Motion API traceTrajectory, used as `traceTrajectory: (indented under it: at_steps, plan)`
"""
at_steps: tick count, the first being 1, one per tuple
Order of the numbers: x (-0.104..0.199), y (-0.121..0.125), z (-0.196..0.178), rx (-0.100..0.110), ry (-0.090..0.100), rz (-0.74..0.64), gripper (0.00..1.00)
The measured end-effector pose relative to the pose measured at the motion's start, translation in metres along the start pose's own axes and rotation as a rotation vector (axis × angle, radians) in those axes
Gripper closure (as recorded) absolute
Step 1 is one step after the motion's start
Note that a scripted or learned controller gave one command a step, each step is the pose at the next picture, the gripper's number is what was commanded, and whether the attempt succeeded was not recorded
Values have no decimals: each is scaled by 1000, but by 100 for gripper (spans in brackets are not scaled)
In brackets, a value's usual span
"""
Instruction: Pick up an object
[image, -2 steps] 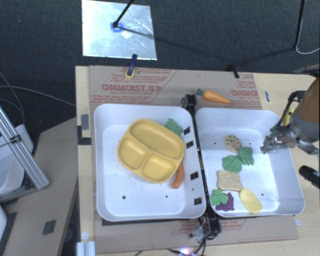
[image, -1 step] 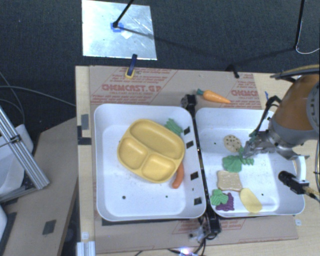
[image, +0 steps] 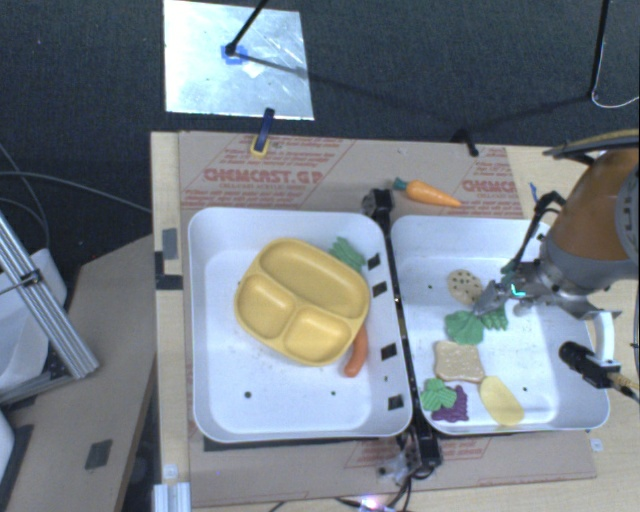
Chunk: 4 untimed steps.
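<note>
camera view: the gripper (image: 493, 303) hangs low in the right bin (image: 560, 245), touching the green leafy toy (image: 464, 326); whether it grips, i cannot tell. a good pick means centring on the leaf, clear of the cookie (image: 462, 285).

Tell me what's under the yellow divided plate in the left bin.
A green leafy piece pokes out from beneath the yellow plate's back edge. An orange carrot lies beside its front right. Anything fully beneath is hidden.
</note>
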<state>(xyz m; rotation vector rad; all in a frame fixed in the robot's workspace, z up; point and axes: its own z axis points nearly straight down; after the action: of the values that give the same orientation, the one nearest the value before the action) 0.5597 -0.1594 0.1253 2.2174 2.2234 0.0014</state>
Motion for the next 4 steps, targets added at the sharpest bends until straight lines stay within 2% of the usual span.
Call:
traceTrajectory:
  at_steps: [1, 2, 3, 4]
  plan:
    - [27, 29, 37, -14, -9, -3, 0]
    - [35, -69, 35, -17, -7, 4, 0]
    - [31, -65, 23, -25, -15, 5, 100]
    - [46, 8, 5, -7, -1, -5, 100]
